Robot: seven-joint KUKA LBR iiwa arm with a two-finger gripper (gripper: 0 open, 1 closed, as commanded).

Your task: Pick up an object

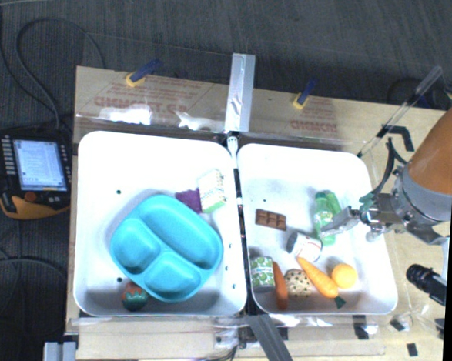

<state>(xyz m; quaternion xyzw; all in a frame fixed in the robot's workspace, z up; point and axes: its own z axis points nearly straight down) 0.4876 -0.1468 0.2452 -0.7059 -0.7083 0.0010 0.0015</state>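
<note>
Camera view: wooden bench point(162, 94) on dark carpet point(314, 28); end effector point(345, 220) grip state possibly unreadable.

Blue divided tray point(167, 245) in left bin point(103, 167), gripper point(345, 221) over right bin point(365, 178) beside green bottle point(326, 207), carrot point(317, 276) lower right.

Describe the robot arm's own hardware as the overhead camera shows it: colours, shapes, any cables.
The arm enters from the right as a bulky rounded body with an orange band above a grey wrist section. Ahead of it sits a darker, blocky metal gripper assembly with teal-tinted parts, reaching over the right bin. Thin black cables loop above the wrist. No lettering or markings are legible at this size.
</note>
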